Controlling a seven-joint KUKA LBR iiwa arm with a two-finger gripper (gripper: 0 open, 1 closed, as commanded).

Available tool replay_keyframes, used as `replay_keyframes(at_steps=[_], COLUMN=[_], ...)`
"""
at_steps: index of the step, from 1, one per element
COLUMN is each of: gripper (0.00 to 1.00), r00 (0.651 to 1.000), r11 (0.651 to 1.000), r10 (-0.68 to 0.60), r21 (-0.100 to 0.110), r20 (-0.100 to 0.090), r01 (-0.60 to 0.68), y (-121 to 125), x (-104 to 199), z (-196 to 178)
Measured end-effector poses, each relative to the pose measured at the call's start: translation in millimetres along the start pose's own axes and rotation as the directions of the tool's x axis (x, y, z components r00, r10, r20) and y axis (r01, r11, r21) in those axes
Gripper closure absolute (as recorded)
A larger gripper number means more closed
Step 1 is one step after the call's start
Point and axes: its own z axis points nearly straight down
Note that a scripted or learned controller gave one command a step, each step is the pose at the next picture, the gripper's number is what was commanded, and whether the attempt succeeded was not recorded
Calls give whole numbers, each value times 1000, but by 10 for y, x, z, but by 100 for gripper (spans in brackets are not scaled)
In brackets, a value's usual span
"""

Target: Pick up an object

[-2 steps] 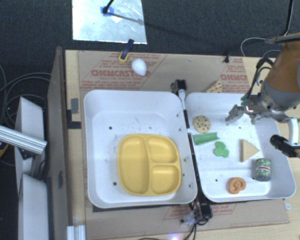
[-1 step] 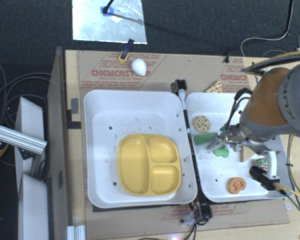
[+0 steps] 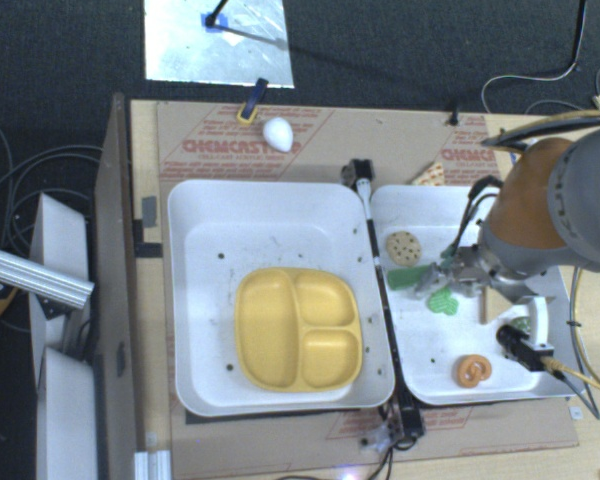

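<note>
The gripper (image 3: 458, 273) sits low in the right bin (image 3: 420, 378), seemingly to grab the green toy (image 3: 430, 290) just beside it, though whether its fingers are closed cannot be told.

In the right white bin (image 3: 420, 388) lie a round tan cookie with dark chips (image 3: 403, 247) flat near the far left corner, green toy pieces (image 3: 442, 301) bunched around the middle, and a small orange pretzel (image 3: 472, 371) flat near the near edge.
</note>
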Motion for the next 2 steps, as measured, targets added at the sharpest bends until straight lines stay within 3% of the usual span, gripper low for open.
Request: replay_keyframes(at_steps=[1, 2], gripper=[100, 100], r00=[1000, 1000], r11=[1000, 1000], r10=[-1, -11], r21=[-1, -16], r20=[-1, -2], r01=[1, 11], y=[3, 344], x=[10, 687], z=[-125, -1588])
